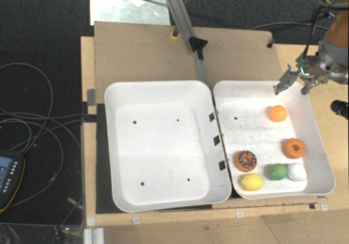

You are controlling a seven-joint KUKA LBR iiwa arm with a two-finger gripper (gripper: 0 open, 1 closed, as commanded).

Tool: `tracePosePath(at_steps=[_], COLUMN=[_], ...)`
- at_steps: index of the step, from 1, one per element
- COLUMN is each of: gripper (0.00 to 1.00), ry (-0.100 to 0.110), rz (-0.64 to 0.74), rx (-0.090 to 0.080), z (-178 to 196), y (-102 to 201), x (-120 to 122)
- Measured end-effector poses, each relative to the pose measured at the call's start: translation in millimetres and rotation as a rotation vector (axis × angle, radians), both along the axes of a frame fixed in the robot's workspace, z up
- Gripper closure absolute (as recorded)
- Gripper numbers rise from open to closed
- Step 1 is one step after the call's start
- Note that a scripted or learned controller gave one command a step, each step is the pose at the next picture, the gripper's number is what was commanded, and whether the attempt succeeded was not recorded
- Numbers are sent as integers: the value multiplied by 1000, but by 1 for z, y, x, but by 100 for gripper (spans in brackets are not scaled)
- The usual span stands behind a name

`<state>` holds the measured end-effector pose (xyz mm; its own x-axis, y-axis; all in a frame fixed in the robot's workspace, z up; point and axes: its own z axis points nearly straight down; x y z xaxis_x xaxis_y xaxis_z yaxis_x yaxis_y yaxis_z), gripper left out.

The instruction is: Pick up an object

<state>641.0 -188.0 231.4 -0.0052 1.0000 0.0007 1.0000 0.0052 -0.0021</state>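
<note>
The right bin [256, 93] holds several small objects: an orange ball [278, 113], an orange ring [294, 148], a brown frosted donut [246, 160], a green ball [277, 172], a white ball [296, 172] and a yellow lemon [252, 182]. My gripper [296, 84] hangs over the bin's far right corner, above and to the right of the orange ball. Its two fingers are spread apart, with nothing between them.
The left bin [158, 144] lies beside the right one, joined by black clips. A grey pole [180, 8] slants across the bench's back. Cables lie on the dark floor at left.
</note>
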Motion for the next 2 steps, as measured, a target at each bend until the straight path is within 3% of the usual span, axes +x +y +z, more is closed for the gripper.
tracePosePath(at_steps=[1, 2], gripper=[0, 0], ry=[-3, 0], rz=[2, -3], rx=[-2, -1], z=[2, -59], y=[0, -3], x=[1, 0])
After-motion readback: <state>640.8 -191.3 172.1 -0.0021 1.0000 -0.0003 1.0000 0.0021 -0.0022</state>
